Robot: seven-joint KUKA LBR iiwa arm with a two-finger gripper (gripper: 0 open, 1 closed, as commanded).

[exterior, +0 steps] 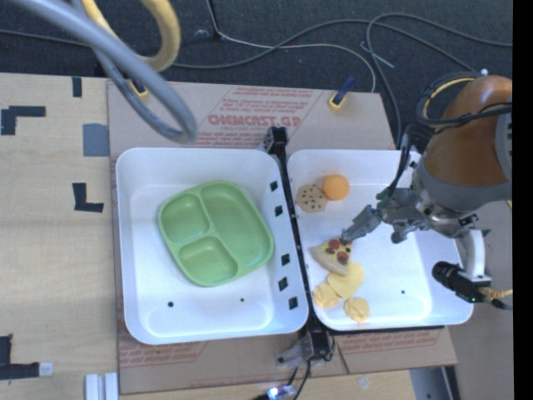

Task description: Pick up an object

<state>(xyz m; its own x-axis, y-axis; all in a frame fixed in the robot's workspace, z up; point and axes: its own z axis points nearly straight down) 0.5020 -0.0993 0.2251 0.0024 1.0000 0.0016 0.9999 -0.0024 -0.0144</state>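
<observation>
The claw [351, 233] is low over the right bin [416, 277], in the left half of it, and it points at a slant toward the divider between the two bins. Whether the claw is apart or together cannot be told from this view; nothing is seen clamped in it.

Just below the tip of the claw lies a pizza slice [335, 255], yellow with red spots. The tip is very close to the upper edge of the slice, but it is not clear if they touch. Further below the claw, past the slice, there are three pale yellow pieces [345, 283], close to each other and near the front rim of the bin.

Above the claw, toward the far rim, is an orange ball [336, 187]. A cookie [311, 197] with dark chips lies just beside the ball, up and to the left of the claw.

Well to the left of the claw, across the divider, the left bin [133, 248] holds a green tray [215, 232] with three compartments. The tray lies flat and is a little turned.

To the right of the claw, the grey wrist and the orange band [470, 132] of the arm rise over the right rim of the bin.
</observation>
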